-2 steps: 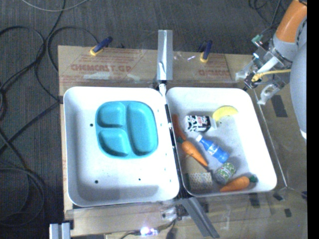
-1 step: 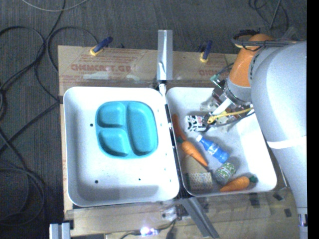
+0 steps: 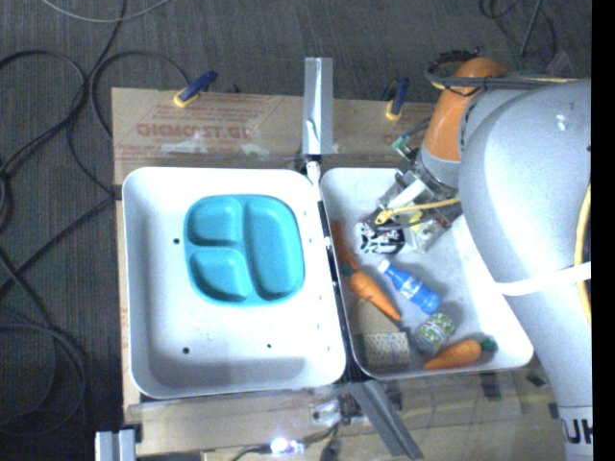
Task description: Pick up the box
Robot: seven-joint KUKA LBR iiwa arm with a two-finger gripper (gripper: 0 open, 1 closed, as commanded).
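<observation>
Gripper [image 3: 384, 235]: I can't tell its state; it hangs low in the right bin [image 3: 500, 358].
Box [image 3: 383, 346]: lies well below it, flat, beyond the carrot [image 3: 375, 296], so unreached.

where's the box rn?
The box lies in the right bin, at its near edge toward the left corner, just below the carrot and beside the small green can.
</observation>
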